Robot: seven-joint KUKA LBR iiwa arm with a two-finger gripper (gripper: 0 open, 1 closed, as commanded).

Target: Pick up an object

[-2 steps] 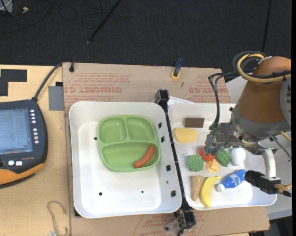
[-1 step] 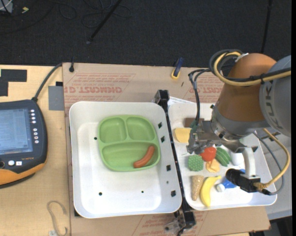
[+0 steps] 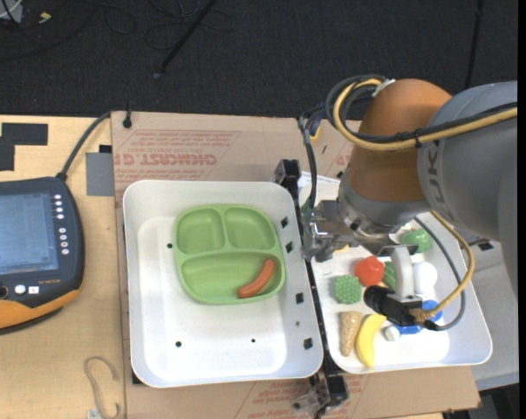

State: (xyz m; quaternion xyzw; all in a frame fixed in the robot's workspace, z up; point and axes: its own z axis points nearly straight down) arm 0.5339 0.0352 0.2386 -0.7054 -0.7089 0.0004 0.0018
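Observation:
My gripper [image 3: 322, 241] hangs under the grey and orange arm, at the left edge of the right bin [image 3: 472, 343], close to the divider between the bins. Just right of it lie a red round toy [image 3: 369, 271] and a green knobbly block [image 3: 347, 288]. Nearer the front of that bin are a yellow banana [image 3: 367, 340] and a tan cone-shaped piece [image 3: 350, 328]. A white object [image 3: 425, 278], a blue piece [image 3: 411, 327] and a green piece [image 3: 417, 239] lie further right, partly hidden by the arm. I see nothing held in the gripper.
The left bin [image 3: 158, 321] holds a green divided plate [image 3: 223, 251] with a red-orange sausage [image 3: 256, 278] in its front compartment. A tablet with an orange case [image 3: 23, 243] lies on the bench at far left. Cardboard sits under both bins.

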